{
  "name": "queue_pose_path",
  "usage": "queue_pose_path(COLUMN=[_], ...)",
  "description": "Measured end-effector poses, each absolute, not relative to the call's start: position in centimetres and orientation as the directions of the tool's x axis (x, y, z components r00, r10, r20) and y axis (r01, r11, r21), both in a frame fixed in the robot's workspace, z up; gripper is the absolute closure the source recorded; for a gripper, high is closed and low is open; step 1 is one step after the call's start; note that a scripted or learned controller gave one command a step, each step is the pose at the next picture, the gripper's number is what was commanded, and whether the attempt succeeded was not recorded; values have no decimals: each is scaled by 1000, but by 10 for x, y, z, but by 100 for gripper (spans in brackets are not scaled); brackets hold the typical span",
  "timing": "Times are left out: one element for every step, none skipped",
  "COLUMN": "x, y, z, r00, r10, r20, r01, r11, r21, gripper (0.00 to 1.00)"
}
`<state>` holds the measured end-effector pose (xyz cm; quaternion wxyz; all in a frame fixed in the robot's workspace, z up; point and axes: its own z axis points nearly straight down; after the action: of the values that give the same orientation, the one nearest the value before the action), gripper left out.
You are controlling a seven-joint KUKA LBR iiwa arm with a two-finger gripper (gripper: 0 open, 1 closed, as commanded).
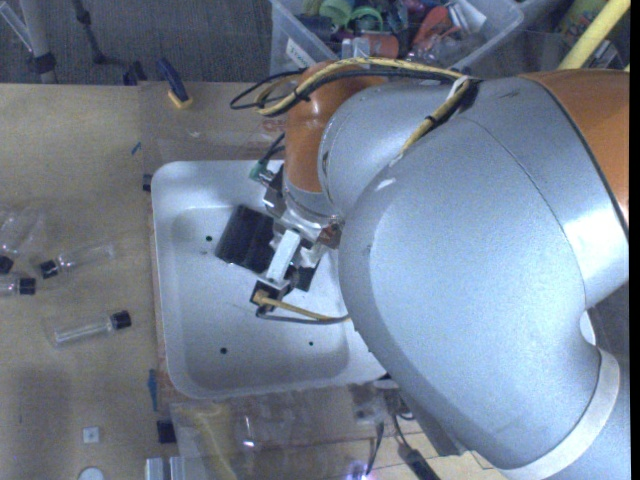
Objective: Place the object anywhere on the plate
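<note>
A bin (190, 268) sits on the bench (80, 148), a bit left of the middle. The arm (480, 248) comes in from three o'clock and hangs over the bin's right side, so that side is hidden. At nine o'clock from the bin, three vials lie on the bench, well apart from it. One vial (88, 327) is nearest the front, one (75, 260) is behind it, and one (12, 287) is at the left edge. At eleven o'clock a clip (177, 91) lies near the bench's back edge. Behind the bench, at one o'clock, stands a tub (300, 38) full of toys. A pole (600, 18) leans at two o'clock, right of the tub.
</note>
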<state>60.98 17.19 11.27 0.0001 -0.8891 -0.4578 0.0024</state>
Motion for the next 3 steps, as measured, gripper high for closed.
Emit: queue_pose_path(x=[660, 660, 667], y=[222, 226, 224], z=[92, 125, 166], r00=[654, 244, 939], r10=[757, 970, 345], r20=[1, -1, 2], r01=[757, 970, 345], r11=[-654, -244, -939], r21=[4, 0, 0], gripper=[100, 100, 100])
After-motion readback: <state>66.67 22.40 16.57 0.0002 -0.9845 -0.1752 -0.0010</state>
